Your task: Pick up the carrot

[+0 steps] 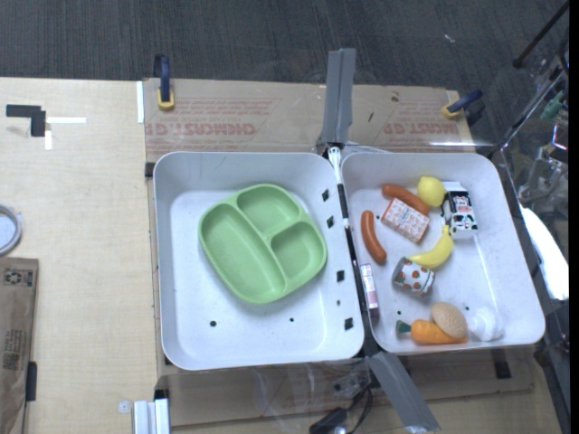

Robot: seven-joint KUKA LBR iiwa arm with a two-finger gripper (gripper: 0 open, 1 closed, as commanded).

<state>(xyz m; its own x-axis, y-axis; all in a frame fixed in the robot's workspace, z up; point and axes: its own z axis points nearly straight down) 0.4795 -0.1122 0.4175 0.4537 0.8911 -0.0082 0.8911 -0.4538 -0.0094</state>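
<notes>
Carrot [431,333] lying flat near the front edge of the right bin [507,269], touching a bread roll [449,320] on its right, with bare white floor on its left toward the front-left corner. Behind it, close by, a small can [413,278], a banana [434,250], two sausages [373,236], a cracker packet [404,220], a lemon [431,191] and a small carton [460,212]. Open floor along the bin's right wall. In the left bin [172,269], a green divided plate [262,241], clear of every wall.
</notes>
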